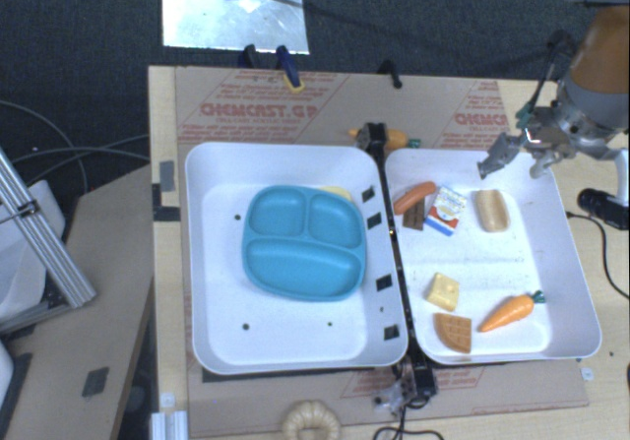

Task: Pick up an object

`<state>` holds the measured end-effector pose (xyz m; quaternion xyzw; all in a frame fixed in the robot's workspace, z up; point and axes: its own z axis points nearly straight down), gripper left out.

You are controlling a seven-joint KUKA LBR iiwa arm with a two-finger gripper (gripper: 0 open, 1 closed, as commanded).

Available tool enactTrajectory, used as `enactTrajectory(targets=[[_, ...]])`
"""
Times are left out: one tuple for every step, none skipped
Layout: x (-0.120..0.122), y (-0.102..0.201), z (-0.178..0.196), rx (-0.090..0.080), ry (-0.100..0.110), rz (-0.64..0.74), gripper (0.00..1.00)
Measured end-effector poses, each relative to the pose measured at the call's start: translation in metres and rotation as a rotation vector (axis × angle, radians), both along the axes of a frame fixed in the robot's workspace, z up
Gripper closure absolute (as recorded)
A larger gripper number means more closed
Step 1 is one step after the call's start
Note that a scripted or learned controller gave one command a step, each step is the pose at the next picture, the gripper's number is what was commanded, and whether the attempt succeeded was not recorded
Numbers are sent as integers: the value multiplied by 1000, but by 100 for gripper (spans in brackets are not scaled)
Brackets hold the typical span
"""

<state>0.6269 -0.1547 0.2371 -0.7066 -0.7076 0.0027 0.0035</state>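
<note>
Below the open gripper [517, 160], bread roll [491, 210], untouched

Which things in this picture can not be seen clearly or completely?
- A yellow thing in the left bin: the blue plate covers most of it, so its kind is unclear.
- An orange thing behind the bins: a black clip hides part of it.
- The small packet in the right bin: its print is too small to read.
- The arm: cut off by the right edge.
</note>
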Motion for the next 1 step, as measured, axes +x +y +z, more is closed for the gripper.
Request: enactTrajectory(targets=[[2, 0, 6, -2, -11, 2, 0]])
